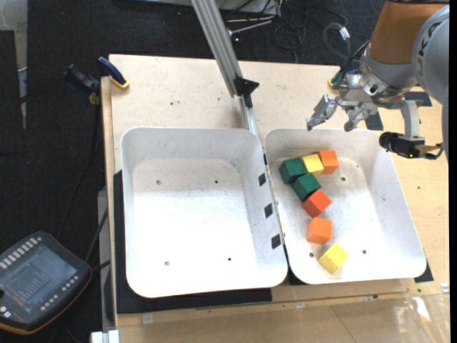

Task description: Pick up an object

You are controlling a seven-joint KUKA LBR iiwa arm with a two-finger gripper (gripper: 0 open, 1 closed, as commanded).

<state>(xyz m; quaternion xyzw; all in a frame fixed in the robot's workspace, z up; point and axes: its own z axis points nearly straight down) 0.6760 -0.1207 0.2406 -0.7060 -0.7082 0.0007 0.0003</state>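
Spread, empty claw (335, 117) above right bin's (400, 213) far edge; blocks (308, 184) lie just nearer, mid-bin.

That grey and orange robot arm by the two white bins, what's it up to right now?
The arm's two-finger gripper hangs open above the far rim of the right white bin, holding nothing. In that bin lie seven small blocks: two green, two yellow, two orange and one red-orange block. None has been picked up yet. The left white bin sits alongside.
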